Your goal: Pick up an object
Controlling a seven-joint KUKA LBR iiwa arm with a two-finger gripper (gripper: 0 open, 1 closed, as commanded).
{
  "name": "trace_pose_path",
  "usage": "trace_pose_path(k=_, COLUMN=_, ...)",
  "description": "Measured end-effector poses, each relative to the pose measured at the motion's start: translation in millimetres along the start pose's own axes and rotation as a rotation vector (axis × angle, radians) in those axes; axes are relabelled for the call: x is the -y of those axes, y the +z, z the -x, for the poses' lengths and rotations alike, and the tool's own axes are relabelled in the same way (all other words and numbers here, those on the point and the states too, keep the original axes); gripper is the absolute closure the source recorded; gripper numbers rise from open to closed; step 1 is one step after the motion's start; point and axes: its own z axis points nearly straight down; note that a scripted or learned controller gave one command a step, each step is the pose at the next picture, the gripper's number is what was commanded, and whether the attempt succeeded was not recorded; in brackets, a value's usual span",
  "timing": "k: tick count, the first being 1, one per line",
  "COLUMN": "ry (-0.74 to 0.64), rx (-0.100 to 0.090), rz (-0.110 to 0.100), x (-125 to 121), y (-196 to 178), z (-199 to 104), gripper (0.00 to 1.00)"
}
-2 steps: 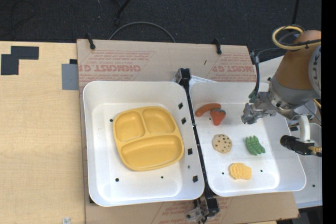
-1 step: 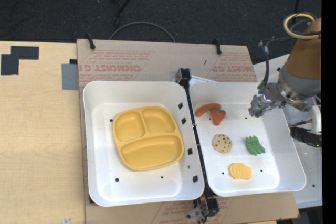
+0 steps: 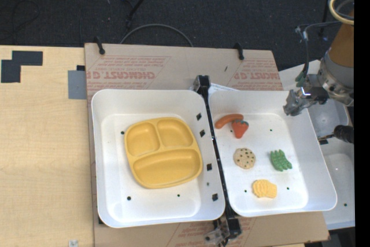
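The right bin point(image 3: 312, 194) holds several toy foods: an orange sausage point(image 3: 228, 120) touching a red-orange carrot point(image 3: 240, 128), a chocolate-chip cookie point(image 3: 244, 158), a green pea pod point(image 3: 280, 160) and a yellow corn piece point(image 3: 264, 188). My gripper point(image 3: 293, 103) hangs over the bin's upper right corner, well apart from all of them. Nothing shows between its fingers.
The left bin point(image 3: 110, 194) carries a yellow divided plate point(image 3: 163, 151). A black divider point(image 3: 209, 147) runs between the two bins. Cardboard point(image 3: 173, 69) lies behind them, and the wooden bench point(image 3: 40, 147) stretches to the left. The grey arm point(image 3: 341, 66) enters at the right.
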Motion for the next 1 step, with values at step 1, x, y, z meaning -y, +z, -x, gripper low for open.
trace_pose_path(k=1, ry=-0.003, rx=-0.004, rz=-0.008, x=4.4, y=6.5, z=-59.9, gripper=1.00)
